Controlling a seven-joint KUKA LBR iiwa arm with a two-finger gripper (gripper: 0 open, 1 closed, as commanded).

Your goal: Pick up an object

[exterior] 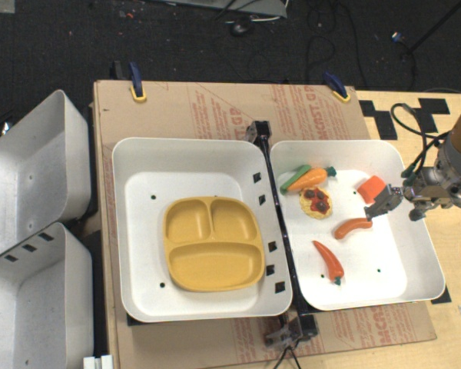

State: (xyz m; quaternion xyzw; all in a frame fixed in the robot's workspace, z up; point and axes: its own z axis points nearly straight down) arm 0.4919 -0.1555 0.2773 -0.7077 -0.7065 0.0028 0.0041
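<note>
Nothing picked up yet, judging by the scene. Gripper (382,204) sits low over the right bin (415,279), at about 3 o'clock of the frame, reaching in from the right edge. Its dark fingers look slightly apart, tips just beside the orange block (371,187) and above the sausage (352,227); nothing is visibly between them, so no grasp. Whether the tips touch the block is hard to tell.

All candidate objects lie in the right bin: carrot (306,177) at 11 o'clock of the bin, small pizza (316,201) just below it, orange block at 1 o'clock, sausage near centre, red chili pepper (329,260) at 6 o'clock. Probable target is the block or sausage, since they are nearest. Left to do: close on one item and lift it.

Left bin (134,229) holds a yellow divided plate (213,243), sitting flat, centre. Both bins rest side by side on a cardboard sheet (207,106) clipped at 12 o'clock with two clamps (137,88). Two more white bins (34,167) stand tilted at 9 o'clock, off the board. Dark floor (54,44) behind with cables and a metal base at 12 o'clock.
</note>
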